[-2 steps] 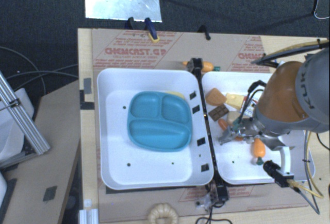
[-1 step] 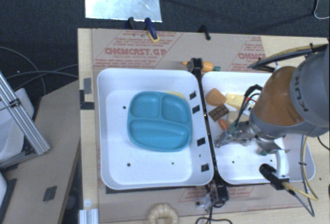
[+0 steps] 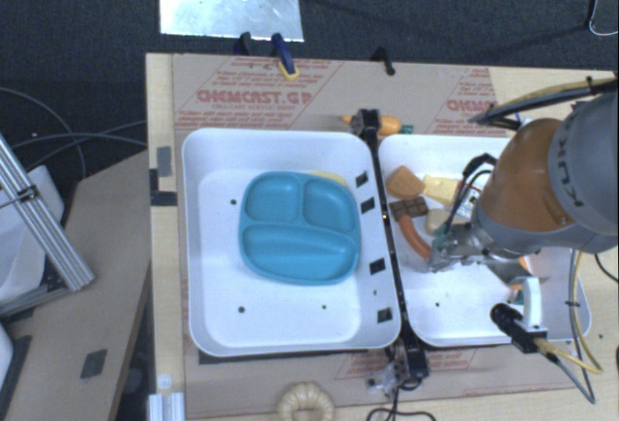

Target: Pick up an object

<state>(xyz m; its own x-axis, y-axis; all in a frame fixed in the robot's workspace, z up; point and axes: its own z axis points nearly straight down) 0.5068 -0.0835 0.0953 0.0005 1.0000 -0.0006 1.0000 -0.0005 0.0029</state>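
Camera view: cardboard-topped bench, dark carpet.

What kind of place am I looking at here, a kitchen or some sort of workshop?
Most likely a robotics lab, not a kitchen. A grey and orange robot arm reaches over two white bins on a cardboard-covered bench, one holding a blue divided plate, with loose cables around.

Bright, even light — slightly soft, grainy focus.
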